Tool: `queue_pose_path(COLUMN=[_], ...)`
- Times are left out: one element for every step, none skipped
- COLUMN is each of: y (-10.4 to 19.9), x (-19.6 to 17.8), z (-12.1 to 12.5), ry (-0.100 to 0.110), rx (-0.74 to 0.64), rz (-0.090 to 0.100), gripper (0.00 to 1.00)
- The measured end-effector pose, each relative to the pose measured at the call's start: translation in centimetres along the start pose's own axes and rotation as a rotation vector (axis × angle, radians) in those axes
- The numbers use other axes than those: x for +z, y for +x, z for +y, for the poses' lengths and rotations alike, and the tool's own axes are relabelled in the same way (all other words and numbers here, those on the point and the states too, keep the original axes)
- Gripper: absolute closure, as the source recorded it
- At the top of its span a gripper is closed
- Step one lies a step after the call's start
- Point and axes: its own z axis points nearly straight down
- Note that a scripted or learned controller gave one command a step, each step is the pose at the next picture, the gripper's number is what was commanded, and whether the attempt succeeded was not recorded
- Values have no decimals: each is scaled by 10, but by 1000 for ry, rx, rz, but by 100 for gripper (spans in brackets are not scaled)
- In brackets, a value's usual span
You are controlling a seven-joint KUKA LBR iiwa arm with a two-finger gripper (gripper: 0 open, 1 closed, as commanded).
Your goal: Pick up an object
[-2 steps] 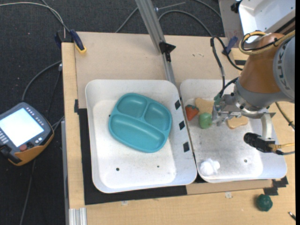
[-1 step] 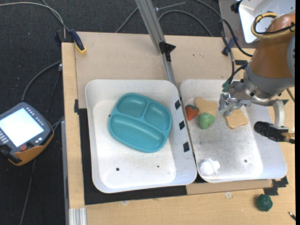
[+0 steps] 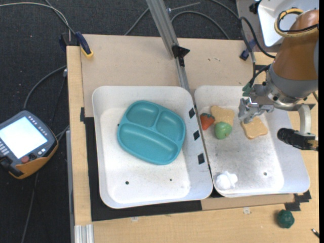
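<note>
Jaws (image 3: pixel 247 116) over tan bread slice (image 3: pixel 254 129)

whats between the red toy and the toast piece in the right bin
In the camera view, the green ball sits between the red toy and the toast piece, with a tan piece just behind it. The gripper hovers beside the toast.

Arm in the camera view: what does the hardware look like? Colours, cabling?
The arm has a broad orange-brown band above a grey wrist section. Dark cables loop beside it. The gripper is a small metallic grey assembly, with a touch of green where it meets the wrist.
</note>
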Motion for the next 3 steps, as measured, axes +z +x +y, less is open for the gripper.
queue_pose_path(y=[42,102,153], x=[1,0,-5], z=[6,15,27], ry=[1,1,1], rx=[-1,-3,-5], rz=[1,1,3], gripper=[100,100,100])
